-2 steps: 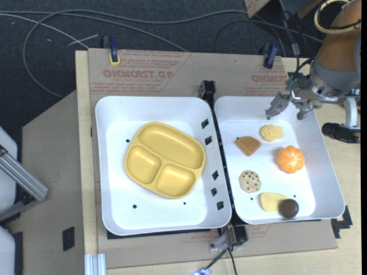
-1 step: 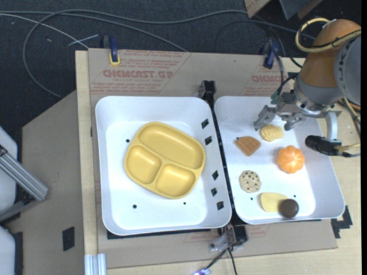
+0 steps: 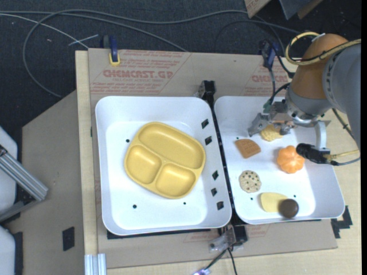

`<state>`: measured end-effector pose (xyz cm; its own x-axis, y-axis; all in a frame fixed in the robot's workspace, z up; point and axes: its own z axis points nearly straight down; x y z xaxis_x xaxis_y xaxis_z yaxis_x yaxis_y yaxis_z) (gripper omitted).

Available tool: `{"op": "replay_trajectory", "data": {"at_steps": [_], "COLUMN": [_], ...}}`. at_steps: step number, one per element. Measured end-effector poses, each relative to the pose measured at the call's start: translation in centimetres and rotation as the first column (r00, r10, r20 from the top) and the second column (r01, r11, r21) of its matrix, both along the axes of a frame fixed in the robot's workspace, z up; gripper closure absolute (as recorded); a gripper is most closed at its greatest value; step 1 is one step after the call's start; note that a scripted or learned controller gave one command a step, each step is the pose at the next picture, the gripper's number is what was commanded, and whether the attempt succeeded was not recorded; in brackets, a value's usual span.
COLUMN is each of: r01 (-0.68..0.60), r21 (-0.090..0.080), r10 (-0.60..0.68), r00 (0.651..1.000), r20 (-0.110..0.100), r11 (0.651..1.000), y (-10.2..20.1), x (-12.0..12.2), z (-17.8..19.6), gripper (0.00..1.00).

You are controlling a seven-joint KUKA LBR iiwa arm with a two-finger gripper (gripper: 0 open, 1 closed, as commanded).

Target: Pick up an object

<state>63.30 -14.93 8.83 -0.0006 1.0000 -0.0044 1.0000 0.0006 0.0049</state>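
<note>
In the right bin (image 3: pixel 327 202) lie several food items: a pale yellow piece (image 3: pixel 270 134), a tan toast slice (image 3: pixel 248 148), an orange (image 3: pixel 289 159), a speckled cookie (image 3: pixel 250 181), and a yellow wedge (image 3: pixel 271 201) with a brown ball (image 3: pixel 288 208) against it. My gripper (image 3: pixel 269 125) is low over the bin's far part, right above the pale yellow piece and partly covering it. The grey arm with its orange band (image 3: pixel 312 73) comes in from the upper right.
The left bin (image 3: pixel 109 153) holds a yellow divided plate (image 3: pixel 164 159). A black divider with clips (image 3: pixel 213 148) runs between the bins. Cables lie on the dark floor behind the bench. A black cable end (image 3: pixel 312 152) hangs by the orange.
</note>
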Motion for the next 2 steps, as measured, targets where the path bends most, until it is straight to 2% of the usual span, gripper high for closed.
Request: {"op": "replay_trajectory", "data": {"at_steps": [1,2], "r01": [0.000,0.000], "r21": [-0.003,0.002], "r10": [0.000,0.000], "r00": [1.000,1.000], "r20": [0.014,0.003], "r11": [1.000,1.000], "y": [-0.1,-0.7], "x": [0.4,0.7], "z": [1.8,8.2], "gripper": [1.00,1.00]}}
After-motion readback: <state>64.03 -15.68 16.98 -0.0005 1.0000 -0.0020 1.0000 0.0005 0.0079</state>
